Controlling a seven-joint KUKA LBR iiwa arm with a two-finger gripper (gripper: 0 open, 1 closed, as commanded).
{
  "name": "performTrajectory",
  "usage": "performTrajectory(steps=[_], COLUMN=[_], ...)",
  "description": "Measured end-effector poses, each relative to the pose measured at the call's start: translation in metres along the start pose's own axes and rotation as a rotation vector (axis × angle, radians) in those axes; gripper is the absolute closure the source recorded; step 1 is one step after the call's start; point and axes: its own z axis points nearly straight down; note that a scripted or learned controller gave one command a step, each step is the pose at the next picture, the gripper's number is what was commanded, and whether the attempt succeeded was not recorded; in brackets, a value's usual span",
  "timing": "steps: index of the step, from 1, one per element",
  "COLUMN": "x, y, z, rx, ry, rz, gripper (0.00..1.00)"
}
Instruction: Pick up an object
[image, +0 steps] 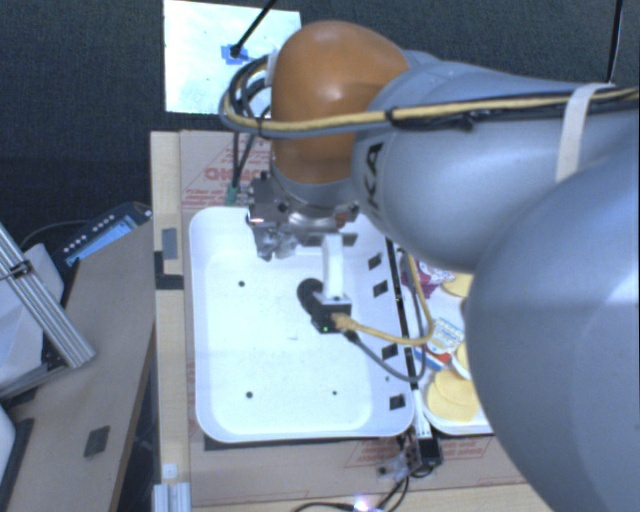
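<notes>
Robot arm (480, 200) reaches in from the right, its gripper (272, 238) hanging above the far end of the left white bin (215, 300); finger spacing cannot be told. Nothing sits visibly between them. Yellow and colourful objects (452, 395) lie well to the gripper's right and nearer the camera, in the right bin (470, 428), partly hidden by the arm. Judged step: approach, before any grasp. Next, the gripper likely needs to travel over those objects and descend.

We see a smooth white plastic bin (260, 400) with a slight sheen, resting on matt brown cardboard (205, 175) printed in red. The arm (480, 190) has a satin grey shell and a glossy orange band (325, 85). Rubbery yellow and black cables (385, 340) trail across it.
</notes>
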Motion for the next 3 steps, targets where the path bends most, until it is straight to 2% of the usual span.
performTrajectory(steps=[1, 2, 3], x=[-0.002, -0.002, -0.002], y=[-0.021, 0.004, 0.013], z=[0.111, 0.173, 0.13], rx=[0.018, 0.01, 0.004], ry=[-0.007, -0.005, -0.001], rz=[0.003, 0.005, 0.002], gripper=[1.0, 1.0, 1.0])
